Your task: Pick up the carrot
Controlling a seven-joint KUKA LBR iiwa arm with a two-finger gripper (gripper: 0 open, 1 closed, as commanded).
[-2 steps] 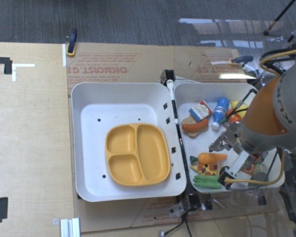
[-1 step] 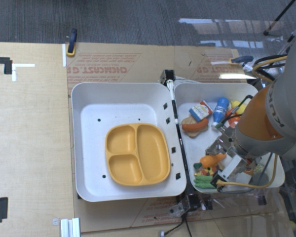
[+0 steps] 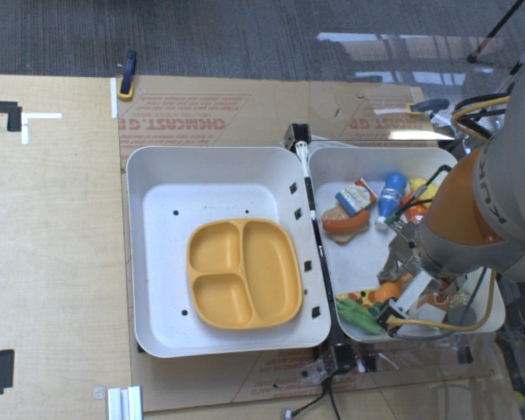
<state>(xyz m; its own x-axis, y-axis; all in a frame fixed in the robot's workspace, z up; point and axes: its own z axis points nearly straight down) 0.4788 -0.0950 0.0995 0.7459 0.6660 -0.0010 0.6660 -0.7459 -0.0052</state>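
The carrot (image 3: 388, 290), a small orange piece, lies in the near part of the right bin (image 3: 332, 261), partly hidden by the arm. My gripper (image 3: 401, 274) reaches down into this bin from the right and sits right over the carrot. The arm's orange band and grey wrist cover much of the bin's right half. I cannot make out whether the carrot is between the fingers.
The left bin (image 3: 157, 234) holds a yellow divided plate (image 3: 243, 272). In the right bin lie a brown sausage-shaped toy (image 3: 346, 224), a blue bottle (image 3: 390, 195), a small boxed item (image 3: 356, 197) and a green toy (image 3: 357, 316) close by the carrot.
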